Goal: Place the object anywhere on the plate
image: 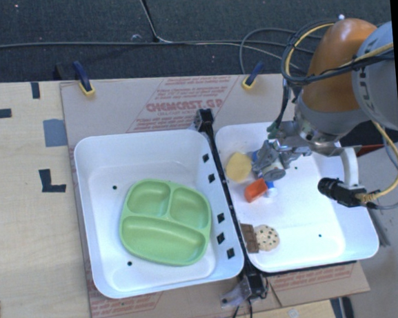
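- The arm [347, 72] reaches in from the right, its orange band high over the right bin's [331, 244] far right corner and the wrist angled down and to the left
- The gripper [267, 163] hangs low over the far left part of the right bin, just above an orange block [255, 190]
- Whether the claw is open or closed cannot be told from this slant, and nothing can be seen between its tips
- The orange block lies on the bin floor just below the gripper; a small blue piece [269, 186] shows right beside it
- A yellow round object [238, 166] sits just left of the gripper, close to the divider between the bins
- A cookie [266, 237] lies near the front left corner of the right bin, beside a brown piece [248, 236] against the wall
- The green plate [166, 221], with three compartments, sits in the middle of the left bin [95, 198], well apart from the gripper
- The bin walls and the black divider [219, 188] stand between the objects and the plate
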You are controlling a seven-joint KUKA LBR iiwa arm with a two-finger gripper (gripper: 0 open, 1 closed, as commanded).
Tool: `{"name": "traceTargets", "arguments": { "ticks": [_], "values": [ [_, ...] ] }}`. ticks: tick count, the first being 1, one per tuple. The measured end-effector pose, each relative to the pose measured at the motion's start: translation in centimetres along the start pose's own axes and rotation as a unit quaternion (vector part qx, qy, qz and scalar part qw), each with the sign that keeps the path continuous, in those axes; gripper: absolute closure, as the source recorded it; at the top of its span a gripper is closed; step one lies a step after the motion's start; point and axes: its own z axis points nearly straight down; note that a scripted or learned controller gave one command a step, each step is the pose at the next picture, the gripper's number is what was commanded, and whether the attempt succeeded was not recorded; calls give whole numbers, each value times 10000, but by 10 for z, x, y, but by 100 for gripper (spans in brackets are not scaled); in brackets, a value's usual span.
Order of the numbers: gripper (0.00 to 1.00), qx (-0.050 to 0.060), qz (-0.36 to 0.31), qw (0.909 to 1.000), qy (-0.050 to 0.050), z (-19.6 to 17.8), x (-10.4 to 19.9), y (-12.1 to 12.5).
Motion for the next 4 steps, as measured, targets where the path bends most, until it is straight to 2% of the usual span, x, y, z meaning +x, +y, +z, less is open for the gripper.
{"name": "traceTargets", "arguments": {
  "ticks": [2, 4],
  "values": [
    [100, 10, 1, 10000, -1, 0, 99, -23],
    [100, 9, -3, 10000, -4, 25, 194, -24]
  ]
}}
